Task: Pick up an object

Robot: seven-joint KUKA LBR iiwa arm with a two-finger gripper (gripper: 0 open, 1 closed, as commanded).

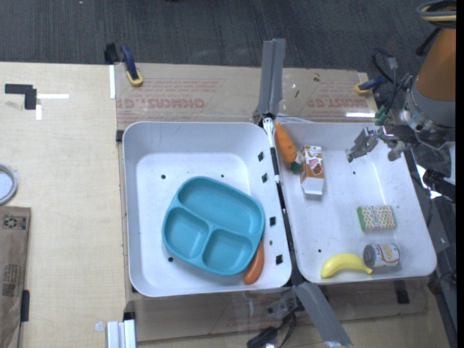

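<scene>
My gripper point(377, 149) hangs over the back right part of the right bin point(406, 187), open with nothing between its fingers. Below it the bin holds a small juice carton point(312, 170), a carrot point(286, 145) against the left wall, a green patterned sponge point(377, 217), a small can point(381, 255) and a yellow banana point(345, 264) near the front. The sponge lies nearest, a little in front of the gripper.
In the left bin point(145, 158) lies a blue divided plate point(212, 225), with an orange sausage point(254, 264) at its front right edge. A grey post point(272, 78) stands behind the seam between the bins. Clamps point(130, 65) sit on the back edge.
</scene>
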